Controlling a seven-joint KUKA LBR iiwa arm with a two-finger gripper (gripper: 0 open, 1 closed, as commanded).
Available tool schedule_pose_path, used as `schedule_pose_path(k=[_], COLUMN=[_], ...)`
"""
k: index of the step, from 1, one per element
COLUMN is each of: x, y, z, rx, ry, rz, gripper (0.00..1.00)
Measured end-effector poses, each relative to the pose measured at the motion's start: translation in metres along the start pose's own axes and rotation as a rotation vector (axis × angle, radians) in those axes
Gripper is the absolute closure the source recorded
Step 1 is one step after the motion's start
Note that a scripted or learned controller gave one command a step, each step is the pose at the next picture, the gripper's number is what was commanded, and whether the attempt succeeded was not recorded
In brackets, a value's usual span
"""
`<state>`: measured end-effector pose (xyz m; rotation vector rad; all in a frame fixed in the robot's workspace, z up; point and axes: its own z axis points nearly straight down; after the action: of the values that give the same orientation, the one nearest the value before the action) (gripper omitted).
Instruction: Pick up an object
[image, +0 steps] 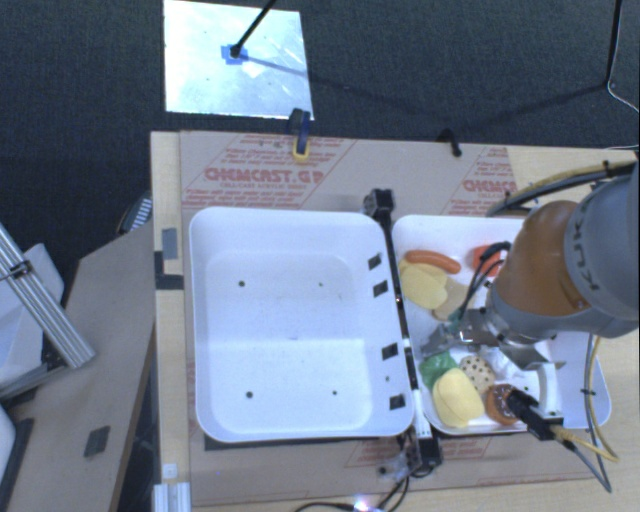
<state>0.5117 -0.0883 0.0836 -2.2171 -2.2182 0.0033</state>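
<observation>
so the arm's hunched over the right bin (590, 385) since all the toy food's piled there, gripper (447, 338) hanging low just above the green piece (433, 366) beside the yellow lump (457, 397), grip state I honestly can't tell.

Premises present as a robotics laboratory or test cell. Evidence: a grey industrial arm (590, 270) with an orange band reaches over a desk (260, 165) topped with protective board printed "CHEMCAST GP". Two shallow white bins (300, 320) sit side by side, joined by black clips. Loose cables (560, 185) trail across the board. Aluminium framing (35, 300) stands alongside, over dark carpet (80, 90).
</observation>
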Motion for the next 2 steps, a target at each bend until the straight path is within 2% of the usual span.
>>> schedule_pose_path(k=[1, 2], x=[-0.0773, -0.0731], y=[0.1096, 0.1052], z=[-0.0039, -0.0021], rx=[-0.019, -0.008], ry=[-0.009, -0.003], rz=[-0.003, -0.003], gripper=[0.00, 0.00])
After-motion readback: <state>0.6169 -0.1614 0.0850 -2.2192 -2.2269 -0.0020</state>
